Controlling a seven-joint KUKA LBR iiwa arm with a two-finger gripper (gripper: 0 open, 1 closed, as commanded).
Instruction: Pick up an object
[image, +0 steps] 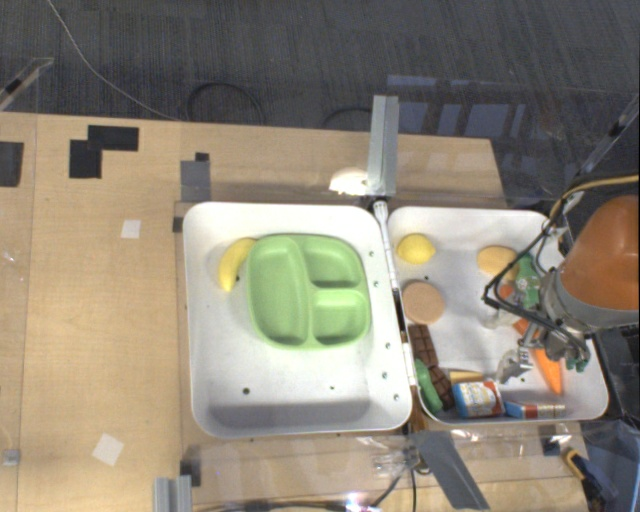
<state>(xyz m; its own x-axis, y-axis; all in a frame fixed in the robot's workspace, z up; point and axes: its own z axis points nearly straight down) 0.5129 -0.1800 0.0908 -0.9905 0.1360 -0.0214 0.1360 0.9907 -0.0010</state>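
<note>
One fixed camera looks down at a slant on the left bin (290, 410) and right bin (470, 225).

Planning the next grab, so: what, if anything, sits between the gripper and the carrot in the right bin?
Nothing visible does. The gripper hangs low in the right bin, and the carrot lies just beside it toward the arm's side, with bare white floor between them. The can lies nearby but off that line.

A pale wooden counter (90, 330) fills most of the view, with black squares (100, 148) marked near its far left. Beyond it lies dark grey carpet (250, 50), crossed by a thin cable (100, 68); light is even
</note>
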